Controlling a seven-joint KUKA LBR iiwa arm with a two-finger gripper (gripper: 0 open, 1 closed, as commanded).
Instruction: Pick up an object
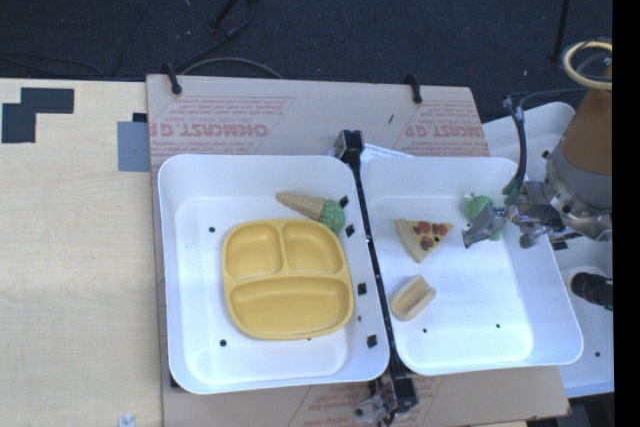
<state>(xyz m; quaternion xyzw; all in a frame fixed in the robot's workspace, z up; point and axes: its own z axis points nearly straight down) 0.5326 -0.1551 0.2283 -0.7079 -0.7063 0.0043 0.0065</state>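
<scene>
In the right white bin [540,340], the claw [487,227] sits low beside a small green toy [477,208], touching it; whether its fingers are apart or closed cannot be told. Left of the toy lies a pizza slice [421,236], with a tan block [412,298] below that.

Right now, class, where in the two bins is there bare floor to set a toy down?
Right bin: bare floor right of the bread piece. Crowded higher up, around the pizza slice, green toy and pincer. Left bin: the yellow tray leaves narrow margins.
</scene>
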